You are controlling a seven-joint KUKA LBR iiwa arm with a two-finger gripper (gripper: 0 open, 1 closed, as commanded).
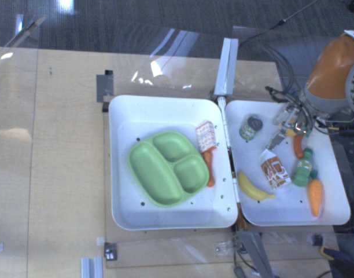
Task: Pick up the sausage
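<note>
A pale wooden table (50, 155) carries two shallow white bins side by side: the left bin (125, 213) near its middle, the right bin (339, 207) toward its right edge.

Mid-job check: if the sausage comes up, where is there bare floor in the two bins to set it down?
Left bin: bare white strips left of and in front of the green divided plate. Right bin: a small bare patch behind the banana, below the small can. Crowded: its right side, with the end effector, sausage, green bottle and carrot.
</note>
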